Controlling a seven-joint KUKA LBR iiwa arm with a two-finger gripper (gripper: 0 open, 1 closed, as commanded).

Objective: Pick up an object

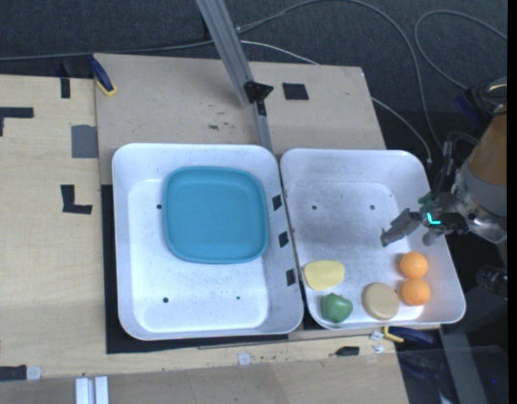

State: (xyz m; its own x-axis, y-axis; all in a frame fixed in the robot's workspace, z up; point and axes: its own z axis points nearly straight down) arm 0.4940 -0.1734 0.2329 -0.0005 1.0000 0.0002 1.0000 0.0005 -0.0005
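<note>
The claw hangs over the right bin, at that bin's right side, with nothing between its fingers. One dark finger reaches left over bare white floor, and a second dark finger lies toward the bin's right wall, so the claw looks released and spread.

The pickable things all lie along the right bin's near edge: a yellow piece at the left, a green piece just below it, a tan round piece toward the middle, and two orange balls at the right, one just above the other. The upper orange ball sits nearest the claw, just below it.

To do this step well, I would centre the claw over one item and not over the pair, since the two balls look close to touching and a finger could land between them or nudge one away. The yellow piece stands more apart from its neighbours and may offer cleaner finger room. Descend squarely, then close.

The arm's wrist is cut off at the picture's right side, and the claw's height above the bin floor cannot be judged. The left bin holds a blue plate.
</note>
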